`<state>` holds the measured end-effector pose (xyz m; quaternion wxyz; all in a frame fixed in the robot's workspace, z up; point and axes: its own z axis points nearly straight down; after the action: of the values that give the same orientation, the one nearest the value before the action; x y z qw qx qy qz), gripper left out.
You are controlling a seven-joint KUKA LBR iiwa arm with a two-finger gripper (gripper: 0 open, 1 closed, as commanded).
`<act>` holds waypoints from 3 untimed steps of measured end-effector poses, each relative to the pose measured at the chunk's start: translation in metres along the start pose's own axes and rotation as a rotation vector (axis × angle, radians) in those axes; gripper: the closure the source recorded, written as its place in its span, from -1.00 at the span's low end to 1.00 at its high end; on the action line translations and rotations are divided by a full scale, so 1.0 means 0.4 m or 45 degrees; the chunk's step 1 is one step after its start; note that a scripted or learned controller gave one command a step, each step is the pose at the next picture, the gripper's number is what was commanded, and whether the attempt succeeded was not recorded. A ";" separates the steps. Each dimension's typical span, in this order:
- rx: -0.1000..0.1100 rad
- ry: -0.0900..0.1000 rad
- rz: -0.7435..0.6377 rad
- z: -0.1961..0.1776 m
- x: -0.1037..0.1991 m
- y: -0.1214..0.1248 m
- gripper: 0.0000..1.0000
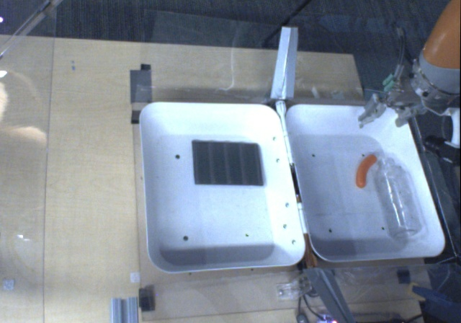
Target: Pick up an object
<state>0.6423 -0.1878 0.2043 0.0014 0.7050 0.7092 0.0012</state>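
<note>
From the overhead camera, you are looking down on two white bins sitting side by side. The left bin (216, 242) is holding a dark ribbed rectangular pad (227, 163). In the right bin (338, 242), a small orange, carrot-shaped piece (364, 170) is lying just beside a clear plastic bottle (397, 195). The gripper (389, 107) is hovering over that bin's far right corner, carrying nothing; whether it is parted I cannot tell. The bottle is probably light, slick and crushable, so take it across the middle.

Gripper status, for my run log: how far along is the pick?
Nothing looks picked yet. The orange object and clear bottle both lie in the right bin. The gripper is over that bin's far right corner, nothing visible between its fingers. Descent, grasp and lift remain.
</note>
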 end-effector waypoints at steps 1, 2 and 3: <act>-0.001 -0.001 -0.082 0.277 -0.034 -0.086 -1.00; -0.002 -0.001 -0.127 0.232 0.029 -0.083 -1.00; -0.009 -0.003 -0.081 0.288 -0.003 -0.125 -1.00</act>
<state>0.5927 -0.1894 0.0890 0.0047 0.6820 0.7313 0.0029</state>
